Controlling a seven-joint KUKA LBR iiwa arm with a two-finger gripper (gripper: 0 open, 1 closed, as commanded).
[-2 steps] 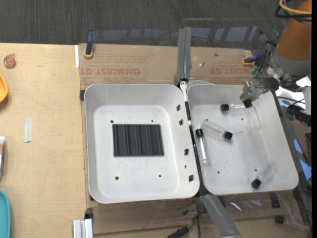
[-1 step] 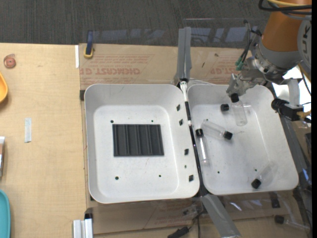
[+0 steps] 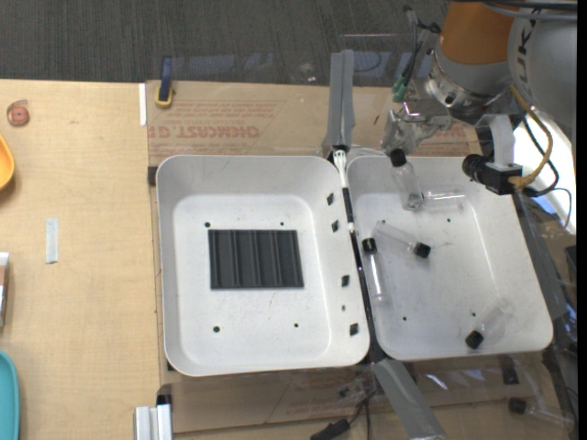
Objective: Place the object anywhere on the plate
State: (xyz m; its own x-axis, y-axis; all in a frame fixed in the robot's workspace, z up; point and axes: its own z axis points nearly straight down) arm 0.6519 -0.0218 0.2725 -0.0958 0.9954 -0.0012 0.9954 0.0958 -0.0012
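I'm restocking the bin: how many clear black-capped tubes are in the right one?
4, as far as I can tell. One near the gripper at the bin's far side, one mid-bin, one along the left wall, one near the front right corner. The arm may hide more.

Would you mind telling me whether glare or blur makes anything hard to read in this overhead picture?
In the camera view, the clear tubes in the right bin nearly vanish against the white; bright glare washes out the arm at the right; the dark ridged plate in the left bin reads crisply.
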